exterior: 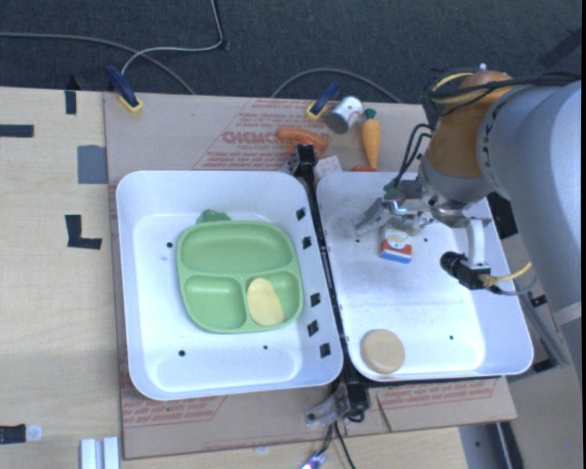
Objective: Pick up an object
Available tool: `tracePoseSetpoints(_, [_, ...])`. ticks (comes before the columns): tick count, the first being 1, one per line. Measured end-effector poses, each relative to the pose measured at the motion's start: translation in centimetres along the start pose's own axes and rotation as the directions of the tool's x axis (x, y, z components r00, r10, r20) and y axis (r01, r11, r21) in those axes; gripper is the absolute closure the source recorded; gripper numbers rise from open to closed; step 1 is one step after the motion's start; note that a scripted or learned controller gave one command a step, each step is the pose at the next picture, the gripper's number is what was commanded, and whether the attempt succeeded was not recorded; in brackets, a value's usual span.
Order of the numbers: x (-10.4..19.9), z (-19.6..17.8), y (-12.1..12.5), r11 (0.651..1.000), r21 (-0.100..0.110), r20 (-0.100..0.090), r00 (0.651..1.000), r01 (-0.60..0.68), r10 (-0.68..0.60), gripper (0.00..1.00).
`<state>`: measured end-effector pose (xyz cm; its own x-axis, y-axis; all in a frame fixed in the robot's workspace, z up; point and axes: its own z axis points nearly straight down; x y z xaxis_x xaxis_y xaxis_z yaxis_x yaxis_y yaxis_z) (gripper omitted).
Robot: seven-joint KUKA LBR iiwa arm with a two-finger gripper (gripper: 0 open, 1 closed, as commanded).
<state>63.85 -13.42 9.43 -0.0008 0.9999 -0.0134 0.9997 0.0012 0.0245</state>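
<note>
Camera view, looking down: gripper point(398, 213) sits low in the far part of the right bin point(422, 306), arm point(527, 164) reaching in from the right. Can't tell how far open, and can't tell if anything's actually pinched. Small white block with red and blue on it point(397, 250) lying right under the gripper, maybe touching, hard to say. Round tan disc point(382, 351) down at the near edge, well apart. Plenty of bare floor between the two. Left bin point(146, 291) carrying a green divided plate point(236, 257) with a yellow piece point(265, 302) in its near-right compartment. Toy carrot point(371, 140) out past the far rim.
</note>
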Motion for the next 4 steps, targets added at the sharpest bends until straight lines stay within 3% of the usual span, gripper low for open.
tracePoseSetpoints(2, [3.5, 0.0, -1.9, 1.000, -0.001, -0.002, 1.000, 0.000, 0.000, 0.00])
tracePoseSetpoints(3, [2.6, 0.4, 2.5, 1.000, 0.013, -0.010, 1.000, 0.002, -0.002, 0.00])
tracePoseSetpoints(4, [2.7, 0.3, 2.5, 1.000, 0.012, -0.008, 1.000, 0.001, -0.001, 0.00])
